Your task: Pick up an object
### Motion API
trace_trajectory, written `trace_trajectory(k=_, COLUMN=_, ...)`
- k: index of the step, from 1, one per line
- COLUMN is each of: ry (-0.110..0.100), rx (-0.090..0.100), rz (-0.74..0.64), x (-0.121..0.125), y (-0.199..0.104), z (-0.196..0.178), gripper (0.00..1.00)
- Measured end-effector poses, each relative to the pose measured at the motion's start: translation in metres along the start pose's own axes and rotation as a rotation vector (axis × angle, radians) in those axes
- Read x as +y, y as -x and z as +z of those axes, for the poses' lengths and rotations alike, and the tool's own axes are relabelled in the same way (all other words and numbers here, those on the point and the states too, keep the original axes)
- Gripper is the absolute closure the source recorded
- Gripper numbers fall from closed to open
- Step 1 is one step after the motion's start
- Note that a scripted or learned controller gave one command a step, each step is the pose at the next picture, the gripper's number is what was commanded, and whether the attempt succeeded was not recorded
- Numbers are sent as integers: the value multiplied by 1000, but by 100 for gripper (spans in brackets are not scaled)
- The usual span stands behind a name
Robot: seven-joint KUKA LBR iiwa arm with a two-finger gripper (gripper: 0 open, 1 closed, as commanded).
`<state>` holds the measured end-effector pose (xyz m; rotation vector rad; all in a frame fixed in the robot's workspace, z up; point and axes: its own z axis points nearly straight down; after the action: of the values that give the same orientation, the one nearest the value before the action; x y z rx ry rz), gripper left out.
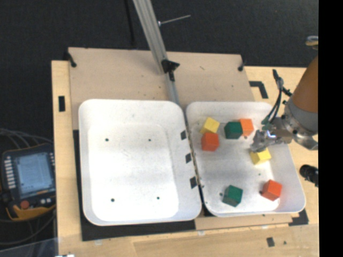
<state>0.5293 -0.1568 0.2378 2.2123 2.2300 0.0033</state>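
Note:
The right bin (214,202) holds several small cubes: a yellow one (211,125), an orange-red one (210,141), a green one (233,129) with an orange one (246,126) beside it, a yellow one (261,156), a green one (232,195) and an orange-red one (271,189). My gripper (261,142) reaches in from the right and hangs right above the yellow cube at the bin's right side. Its fingertips are close to that cube's top edge; the cube lies on the bin floor.
The left bin (134,159) stands next to the right one. A slanted metal rail (153,33) runs down from the top to the bins' junction. A pendant with a screen (29,175) lies off the bench at the left.

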Motion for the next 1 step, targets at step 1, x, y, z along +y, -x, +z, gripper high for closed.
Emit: trace_trajectory(k=1, ry=-1, rx=0, rz=1, x=1, y=-57, z=9, gripper=100)
